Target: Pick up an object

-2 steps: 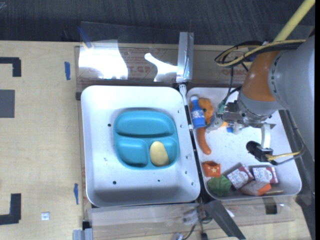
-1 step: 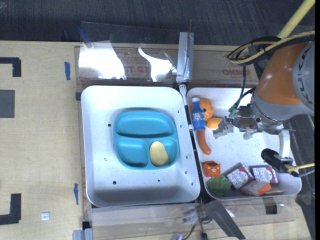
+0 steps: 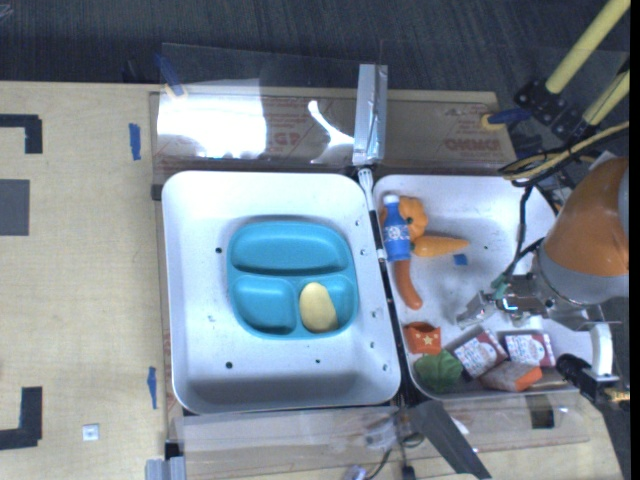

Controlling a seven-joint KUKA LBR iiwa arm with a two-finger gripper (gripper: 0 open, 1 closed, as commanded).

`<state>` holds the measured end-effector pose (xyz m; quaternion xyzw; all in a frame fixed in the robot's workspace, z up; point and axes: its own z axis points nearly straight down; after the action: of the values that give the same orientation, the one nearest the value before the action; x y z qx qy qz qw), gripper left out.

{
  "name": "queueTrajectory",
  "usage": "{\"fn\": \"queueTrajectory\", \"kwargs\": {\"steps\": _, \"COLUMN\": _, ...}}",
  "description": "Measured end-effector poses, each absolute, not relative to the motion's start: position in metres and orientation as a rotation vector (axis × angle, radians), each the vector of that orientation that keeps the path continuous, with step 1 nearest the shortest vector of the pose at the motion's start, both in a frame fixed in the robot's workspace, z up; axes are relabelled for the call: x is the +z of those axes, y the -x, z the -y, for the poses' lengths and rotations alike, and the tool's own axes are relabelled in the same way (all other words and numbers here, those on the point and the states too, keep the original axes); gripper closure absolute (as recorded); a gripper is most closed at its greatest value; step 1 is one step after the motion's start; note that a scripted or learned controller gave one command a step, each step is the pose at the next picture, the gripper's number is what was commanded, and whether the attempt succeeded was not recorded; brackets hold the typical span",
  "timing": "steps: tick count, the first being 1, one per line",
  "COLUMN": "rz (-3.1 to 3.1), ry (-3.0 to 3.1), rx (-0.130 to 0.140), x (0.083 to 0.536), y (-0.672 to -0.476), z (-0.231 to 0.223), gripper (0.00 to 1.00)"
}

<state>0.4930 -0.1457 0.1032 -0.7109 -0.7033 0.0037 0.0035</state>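
My gripper [image 3: 487, 303] hangs over the middle of the right bin [image 3: 470, 193], just above two red-and-white packets [image 3: 478, 352] along the bin's near side. Nothing can be seen between its tips. At the bin's left side, a blue bottle [image 3: 396, 233] lies beside an orange carrot [image 3: 440, 246] and an orange sausage [image 3: 408, 286]. A red piece [image 3: 424, 338] and a green piece [image 3: 438, 370] lie in the near left corner. A small blue bit [image 3: 459, 260] rests on the bin floor left of the gripper.
The left bin [image 3: 190, 268] holds a blue divided tray [image 3: 290, 248] with a yellow egg-shaped object [image 3: 318, 306] in its near right compartment. A clear divider wall [image 3: 368, 118] stands behind the bins. Cables and yellow rods [image 3: 590, 38] crowd the far right.
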Motion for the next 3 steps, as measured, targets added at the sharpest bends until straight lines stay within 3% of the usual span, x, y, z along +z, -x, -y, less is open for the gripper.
{"fn": "queueTrajectory", "kwargs": {"steps": 1, "rz": 2.349, "ry": 2.088, "rx": 0.002, "x": 0.146, "y": -0.480, "z": 0.175, "gripper": 0.00}}
{"fn": "queueTrajectory", "kwargs": {"steps": 2, "rz": 2.435, "ry": 1.984, "rx": 0.001, "x": 0.091, "y": -0.530, "z": 0.131, "gripper": 0.00}}
{"fn": "queueTrajectory", "kwargs": {"steps": 3, "rz": 2.461, "ry": 1.961, "rx": -0.004, "x": 0.169, "y": -0.537, "z": 0.128, "gripper": 0.00}}
